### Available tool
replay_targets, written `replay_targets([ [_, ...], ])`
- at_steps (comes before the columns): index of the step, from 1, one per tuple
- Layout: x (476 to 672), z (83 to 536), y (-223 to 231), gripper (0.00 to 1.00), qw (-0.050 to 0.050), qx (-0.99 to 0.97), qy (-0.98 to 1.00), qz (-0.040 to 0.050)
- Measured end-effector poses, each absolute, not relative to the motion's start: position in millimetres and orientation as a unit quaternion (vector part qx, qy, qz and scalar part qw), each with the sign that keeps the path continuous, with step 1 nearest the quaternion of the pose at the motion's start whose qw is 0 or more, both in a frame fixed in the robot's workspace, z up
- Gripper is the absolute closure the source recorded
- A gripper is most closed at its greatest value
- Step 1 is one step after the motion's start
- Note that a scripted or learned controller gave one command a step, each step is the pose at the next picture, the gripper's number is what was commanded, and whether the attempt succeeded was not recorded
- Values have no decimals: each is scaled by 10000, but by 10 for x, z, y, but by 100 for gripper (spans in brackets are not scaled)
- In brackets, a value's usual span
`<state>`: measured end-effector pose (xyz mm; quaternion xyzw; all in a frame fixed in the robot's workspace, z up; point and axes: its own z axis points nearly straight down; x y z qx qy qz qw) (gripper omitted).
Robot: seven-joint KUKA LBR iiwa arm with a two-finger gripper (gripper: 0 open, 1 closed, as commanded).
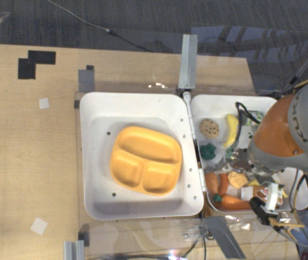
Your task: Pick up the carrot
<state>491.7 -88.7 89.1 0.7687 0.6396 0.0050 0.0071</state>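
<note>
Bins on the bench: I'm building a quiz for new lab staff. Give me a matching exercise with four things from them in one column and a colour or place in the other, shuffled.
Column one:
1. divided plate
2. cookie
3. banana
4. carrot

Column two:
A. yellow, standing lengthwise beside the cookie
B. orange, lying near the front edge of the right bin
C. alone in the left bin
D. round, tan with dark spots

Pairs: 1-C, 2-D, 3-A, 4-B
</note>
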Motion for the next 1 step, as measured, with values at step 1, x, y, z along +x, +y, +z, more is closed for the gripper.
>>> replay_targets([
  [1, 4917, 892, -899, 0, 67, 7601, 6498, 51],
])
